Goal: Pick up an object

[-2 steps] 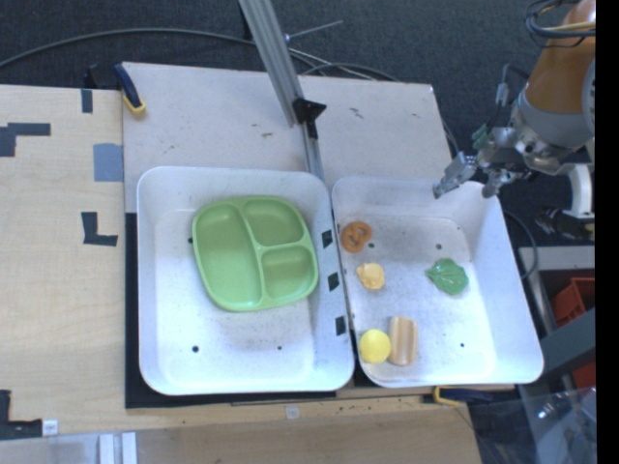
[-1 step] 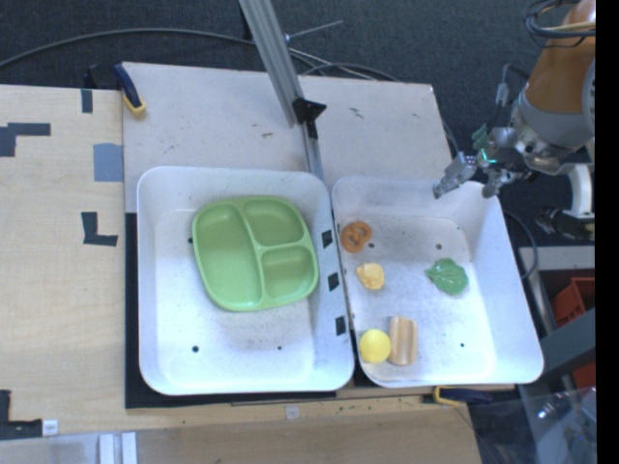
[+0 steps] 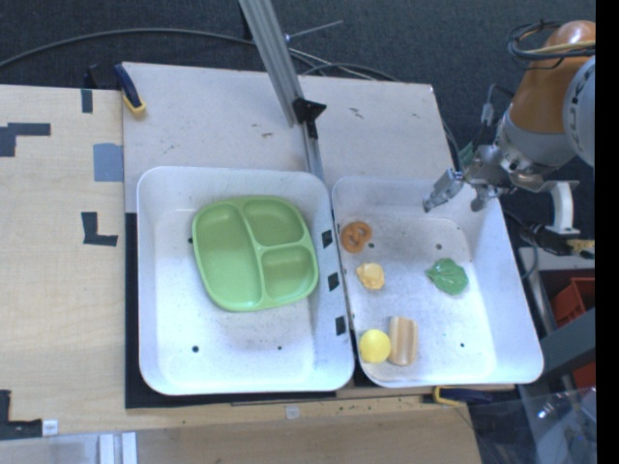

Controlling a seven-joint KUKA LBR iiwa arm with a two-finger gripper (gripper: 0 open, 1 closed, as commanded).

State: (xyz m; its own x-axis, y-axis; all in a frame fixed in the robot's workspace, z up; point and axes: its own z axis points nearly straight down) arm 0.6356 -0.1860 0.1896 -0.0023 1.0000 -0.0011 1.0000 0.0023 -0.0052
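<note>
We have the tool (image 3: 453, 193) poised over the far edge of the right bin (image 3: 503, 269), fingers slightly parted with nothing between them. Nearest is the green lump (image 3: 447, 275), midway along that bin toward its right wall; we judge it the easiest target, since nothing crowds it. We should descend straight over it and close across its narrow side. The fingertips blur against the white rim, so their exact spread stays uncertain.
</note>
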